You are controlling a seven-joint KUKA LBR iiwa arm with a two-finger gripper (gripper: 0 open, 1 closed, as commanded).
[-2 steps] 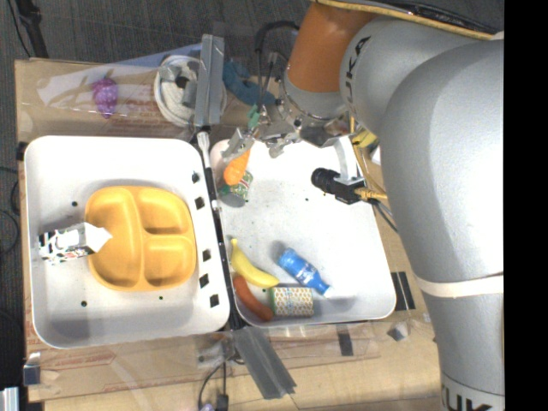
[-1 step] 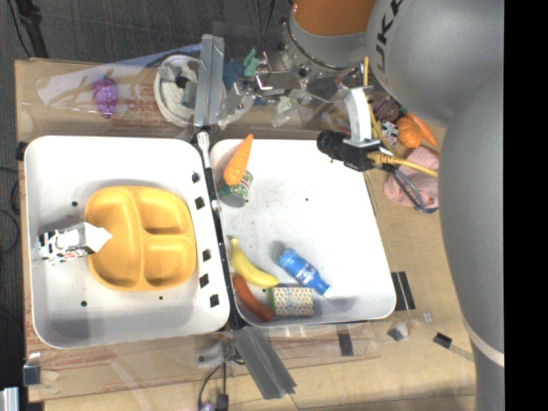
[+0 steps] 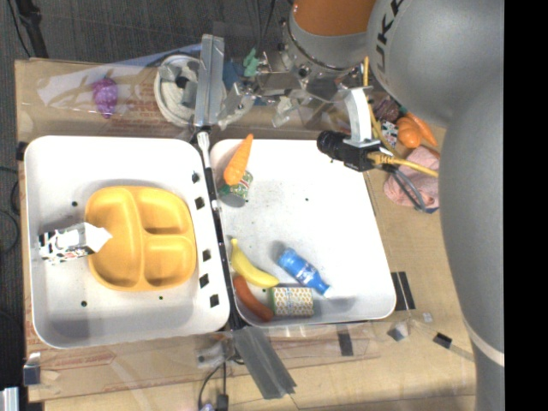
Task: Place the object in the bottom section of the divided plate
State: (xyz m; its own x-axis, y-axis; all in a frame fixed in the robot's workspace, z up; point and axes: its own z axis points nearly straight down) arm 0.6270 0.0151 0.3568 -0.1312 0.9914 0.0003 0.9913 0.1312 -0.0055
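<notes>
The big grey arm comes in from the right and hangs over the top edge of the right bin. Its gripper sits up there among metal parts and wires. I cannot tell how it is set, and I see no toy in it.

The left bin holds the yellow divided plate. The bottom part of the plate has nothing in it. A small black and white thing lies at the plate's left edge.

The task does not say which toy to move. The toys are all in the right bin. The carrot leans in the top left corner. The banana, the blue bottle and the small can lie close together near the bottom edge.

I think they are all light, hard plastic. They look smooth, so they could slip or roll. The carrot looks easiest to take, held across its thick middle.
</notes>
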